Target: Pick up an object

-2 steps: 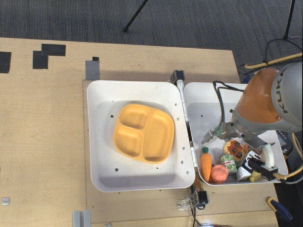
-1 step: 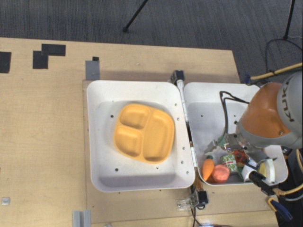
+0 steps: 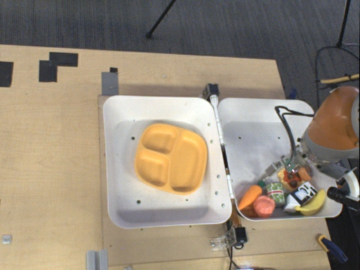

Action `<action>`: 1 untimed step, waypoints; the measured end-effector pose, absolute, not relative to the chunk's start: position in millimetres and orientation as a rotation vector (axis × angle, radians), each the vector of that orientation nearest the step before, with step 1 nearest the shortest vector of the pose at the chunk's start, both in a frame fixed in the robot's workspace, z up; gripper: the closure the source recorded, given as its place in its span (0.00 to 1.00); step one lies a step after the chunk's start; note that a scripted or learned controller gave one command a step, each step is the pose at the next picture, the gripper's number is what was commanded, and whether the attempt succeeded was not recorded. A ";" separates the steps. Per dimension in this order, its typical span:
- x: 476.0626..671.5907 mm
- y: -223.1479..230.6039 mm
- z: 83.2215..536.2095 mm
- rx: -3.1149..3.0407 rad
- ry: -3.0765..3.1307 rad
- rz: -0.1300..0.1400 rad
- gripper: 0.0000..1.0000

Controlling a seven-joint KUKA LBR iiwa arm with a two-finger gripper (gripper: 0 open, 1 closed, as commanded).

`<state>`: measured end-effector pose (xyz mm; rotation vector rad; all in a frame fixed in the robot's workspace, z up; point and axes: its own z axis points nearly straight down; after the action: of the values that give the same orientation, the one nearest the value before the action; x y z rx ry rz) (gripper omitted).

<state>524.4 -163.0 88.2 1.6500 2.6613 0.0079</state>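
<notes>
At right, over the right bin (image 3: 264, 117), the arm (image 3: 334, 122) is down low w/ its gripper (image 3: 289, 170) buried in the toy pile at the bin's near-right corner. Fingers: can't tell if apart or together; wrist and clutter hide them, so no claim of a hold.

Risks from here, as a guess: the pile is tight, items touching or overlapping, so the fingers could land on two things at once, or nudge one aside and close on nothing. The banana (image 3: 313, 205) and the b/w box (image 3: 304, 193) sit right against the bin's near wall; a push that way could pin them against it or tip one over the rim. The cable (image 3: 287, 125) looping across the bin near the wrist could snag.

Contents: right bin holds a carrot (image 3: 250, 196), a pink round thing (image 3: 264, 206), a green-and-white pack (image 3: 275, 191), the box, the banana, plus small red/orange bits near the gripper, too jumbled to name. All are bunched in that corner. Left bin (image 3: 121, 151) holds one yellow tray (image 3: 170, 157) w/ three compartments, lying roughly mid-bin, nothing in it.

Any pile item would do as the target.
</notes>
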 end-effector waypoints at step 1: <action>526.2 -161.4 99.5 1.647 2.662 0.013 1.00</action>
<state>526.2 -161.4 99.5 1.6471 2.6617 0.0125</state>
